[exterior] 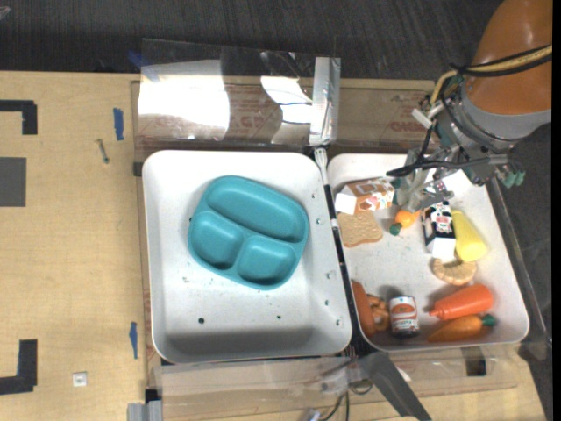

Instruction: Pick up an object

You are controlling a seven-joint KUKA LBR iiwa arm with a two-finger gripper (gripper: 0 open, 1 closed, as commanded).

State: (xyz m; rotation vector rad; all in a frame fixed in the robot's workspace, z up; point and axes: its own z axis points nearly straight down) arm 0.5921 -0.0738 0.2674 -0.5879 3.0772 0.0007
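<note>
Grey arm above right bin

Two white bins are seen on a tan wooden bench. A teal divided plate is coloured evenly. Orange carrots, a yellow piece, a brown toast slice and a red-and-white can are shown; the arm is banded orange

Two white bins, one teal tray, two carrots, one can
</note>
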